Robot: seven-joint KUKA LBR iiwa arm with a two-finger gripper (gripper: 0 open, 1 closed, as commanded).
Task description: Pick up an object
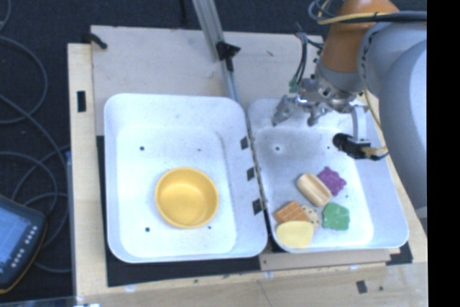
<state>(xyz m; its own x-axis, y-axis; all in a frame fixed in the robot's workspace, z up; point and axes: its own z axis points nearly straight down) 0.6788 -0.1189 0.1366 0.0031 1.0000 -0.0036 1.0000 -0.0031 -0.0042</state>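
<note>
White right bin point(374, 230) holds the toy food point(314, 188); we see our gripper point(297, 113) above its far end, jaws spread and bare.

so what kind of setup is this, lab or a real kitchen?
Likely a robot lab test bench: a wooden bench bearing two white bins, toy food in the right one, loose cables on the dark floor, and a handheld screen beside it.
</note>
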